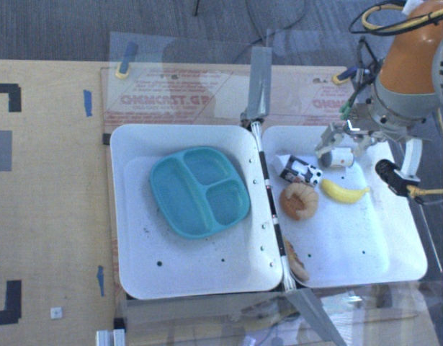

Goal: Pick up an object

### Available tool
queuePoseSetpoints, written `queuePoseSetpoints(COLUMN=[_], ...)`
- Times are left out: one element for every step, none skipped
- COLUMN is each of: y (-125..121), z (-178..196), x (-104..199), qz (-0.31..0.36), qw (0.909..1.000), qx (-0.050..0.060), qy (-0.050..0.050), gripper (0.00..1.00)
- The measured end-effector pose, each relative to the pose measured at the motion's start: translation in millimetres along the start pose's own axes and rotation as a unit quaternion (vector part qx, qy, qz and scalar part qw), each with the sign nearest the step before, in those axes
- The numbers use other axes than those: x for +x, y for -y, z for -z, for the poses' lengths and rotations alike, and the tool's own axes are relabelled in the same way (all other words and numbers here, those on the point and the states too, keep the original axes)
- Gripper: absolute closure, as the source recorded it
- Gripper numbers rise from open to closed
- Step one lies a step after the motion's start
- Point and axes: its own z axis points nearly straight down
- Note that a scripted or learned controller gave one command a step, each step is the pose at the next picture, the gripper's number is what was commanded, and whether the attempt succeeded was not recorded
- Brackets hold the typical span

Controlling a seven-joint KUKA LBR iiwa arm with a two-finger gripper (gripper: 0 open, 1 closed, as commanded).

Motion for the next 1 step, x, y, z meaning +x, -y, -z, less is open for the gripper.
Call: queuePoseSetpoints(y=[4.7], z=[-102.1], x=[-45.3], qz=[0.054], qw=[0.9983], qx=[-0.020], qy=[0.003], gripper=[0.00])
